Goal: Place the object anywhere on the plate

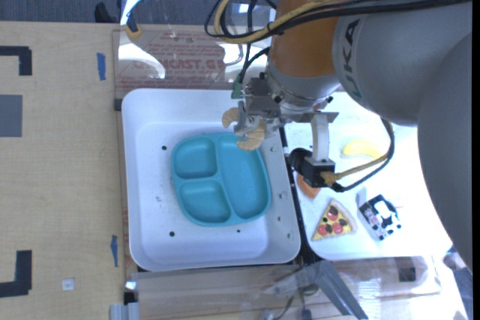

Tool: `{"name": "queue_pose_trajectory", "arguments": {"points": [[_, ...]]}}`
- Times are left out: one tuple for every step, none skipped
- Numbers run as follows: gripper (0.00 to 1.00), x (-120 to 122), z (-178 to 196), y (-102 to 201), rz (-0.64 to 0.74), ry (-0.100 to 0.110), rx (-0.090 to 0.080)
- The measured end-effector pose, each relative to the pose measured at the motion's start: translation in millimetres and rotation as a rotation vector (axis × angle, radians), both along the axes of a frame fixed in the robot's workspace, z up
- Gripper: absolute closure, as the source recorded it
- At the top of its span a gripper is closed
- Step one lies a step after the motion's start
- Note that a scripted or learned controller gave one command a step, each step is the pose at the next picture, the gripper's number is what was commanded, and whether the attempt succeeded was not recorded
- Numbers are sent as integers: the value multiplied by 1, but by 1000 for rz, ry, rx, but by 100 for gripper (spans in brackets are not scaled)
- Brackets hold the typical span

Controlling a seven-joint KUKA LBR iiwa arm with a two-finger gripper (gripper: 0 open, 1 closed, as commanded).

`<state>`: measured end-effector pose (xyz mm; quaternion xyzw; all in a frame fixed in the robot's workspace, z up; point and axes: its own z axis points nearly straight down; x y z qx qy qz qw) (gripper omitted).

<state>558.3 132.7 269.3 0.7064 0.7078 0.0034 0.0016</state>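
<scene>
Faint red lettering on the clear plastic sheet (176, 60) is unreadable; the grey arm (397, 49) bears "KA".

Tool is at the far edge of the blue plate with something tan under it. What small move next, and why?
Probably ease the tool slightly toward the plate's middle before releasing: the tan object sits at the plate's far right rim, so dropping now might miss.

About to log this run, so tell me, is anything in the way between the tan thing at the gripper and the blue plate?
Nothing visible. The tan object hangs at the gripper, right above the far right edge of the blue plate in the left bin.
</scene>
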Motion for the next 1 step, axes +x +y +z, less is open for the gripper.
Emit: {"name": "queue_pose_trajectory", "arguments": {"points": [[0, -1, -4, 0, 1, 8, -3]]}}
